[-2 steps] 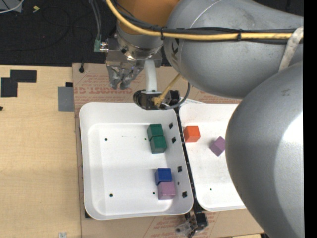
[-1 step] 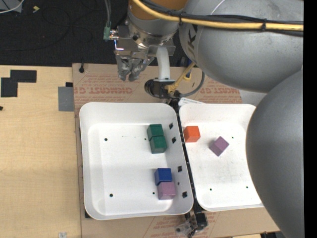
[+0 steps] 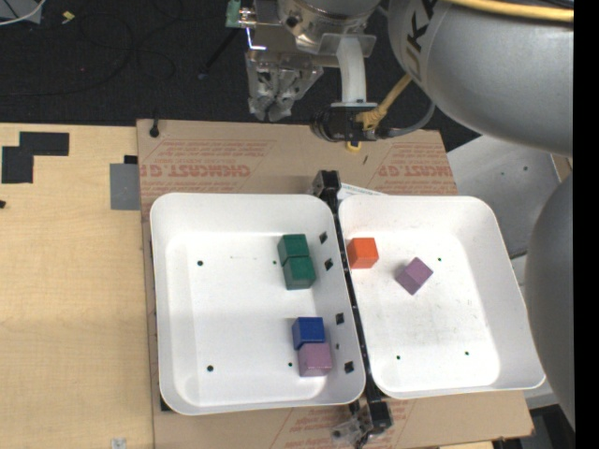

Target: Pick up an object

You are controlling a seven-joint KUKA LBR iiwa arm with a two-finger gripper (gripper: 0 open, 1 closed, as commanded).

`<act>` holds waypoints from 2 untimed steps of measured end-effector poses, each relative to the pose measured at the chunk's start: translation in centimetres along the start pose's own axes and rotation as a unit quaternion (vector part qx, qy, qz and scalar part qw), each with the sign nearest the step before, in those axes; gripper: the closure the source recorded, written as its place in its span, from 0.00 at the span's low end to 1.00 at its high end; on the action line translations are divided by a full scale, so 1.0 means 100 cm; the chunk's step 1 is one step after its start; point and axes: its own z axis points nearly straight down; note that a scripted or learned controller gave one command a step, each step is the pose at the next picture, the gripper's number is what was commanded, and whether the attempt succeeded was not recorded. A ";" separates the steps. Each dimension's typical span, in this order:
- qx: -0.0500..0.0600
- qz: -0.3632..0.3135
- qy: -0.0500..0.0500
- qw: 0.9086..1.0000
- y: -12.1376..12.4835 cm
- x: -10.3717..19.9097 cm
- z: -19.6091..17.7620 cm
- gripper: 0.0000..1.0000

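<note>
Orange block (image 3: 362,252) sits at ten o'clock in the right bin (image 3: 505,279) — gripper (image 3: 276,96) hangs high at twelve, its grip impossible to tell.

Blocks (image 3: 298,261) in bins (image 3: 178,251) (side by side)

Grey arm (image 3: 487,54) raised high, tool (image 3: 276,101) pointing downward

Bright, even overhead light — the white bins (image 3: 187,251) below the claw (image 3: 273,96) show almost no shadow. Behind the claw the background falls dark. The arm (image 3: 496,54) to its right is soft — slightly out of focus.
</note>
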 end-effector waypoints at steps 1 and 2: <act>0.000 0.000 0.000 1.000 -0.016 -0.025 -0.080 1.00; 0.004 0.000 -0.001 1.000 -0.082 -0.040 -0.075 1.00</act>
